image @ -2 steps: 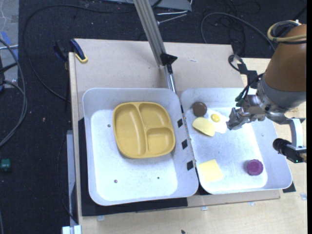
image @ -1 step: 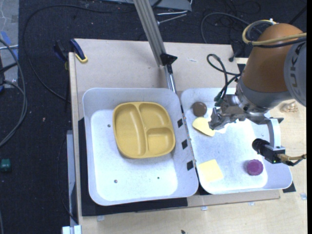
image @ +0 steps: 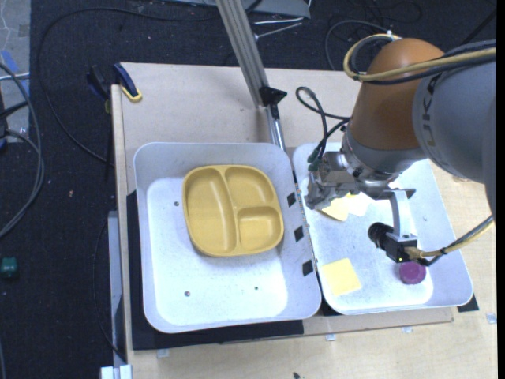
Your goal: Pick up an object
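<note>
Wooden bench [image: 197, 105], two white bins [image: 158, 235]; we see gripper [image: 322, 193] low over pale yellow piece [image: 341, 208], grip state we cannot tell, nothing lifted yet

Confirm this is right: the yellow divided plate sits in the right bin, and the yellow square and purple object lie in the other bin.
Wrong on one point: the camera view shows the yellow divided plate in the left bin. The yellow square and purple object lie in the other bin.

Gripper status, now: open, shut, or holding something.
Gripper: cannot be told from this view; it sits low in the right bin, right by a pale yellow piece.
</note>
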`<action>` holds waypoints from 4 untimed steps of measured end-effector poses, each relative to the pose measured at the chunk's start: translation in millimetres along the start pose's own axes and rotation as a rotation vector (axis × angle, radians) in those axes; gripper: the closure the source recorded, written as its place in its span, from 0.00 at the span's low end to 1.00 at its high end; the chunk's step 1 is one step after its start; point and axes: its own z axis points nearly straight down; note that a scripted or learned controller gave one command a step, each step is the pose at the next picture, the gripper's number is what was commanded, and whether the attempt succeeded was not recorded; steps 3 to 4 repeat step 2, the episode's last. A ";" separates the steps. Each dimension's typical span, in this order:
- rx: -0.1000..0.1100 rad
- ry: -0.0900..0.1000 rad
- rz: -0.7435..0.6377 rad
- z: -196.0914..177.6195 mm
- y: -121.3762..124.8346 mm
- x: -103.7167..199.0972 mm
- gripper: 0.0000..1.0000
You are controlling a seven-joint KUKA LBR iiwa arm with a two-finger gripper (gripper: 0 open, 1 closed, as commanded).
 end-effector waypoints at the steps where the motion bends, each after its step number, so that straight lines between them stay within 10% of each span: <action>1: -0.003 0.000 0.000 6.3 18.8 43.2 1.00; 2: -0.005 0.001 0.000 -0.3 33.0 90.7 1.00; 4: -0.005 0.001 0.000 -0.3 33.0 90.7 1.00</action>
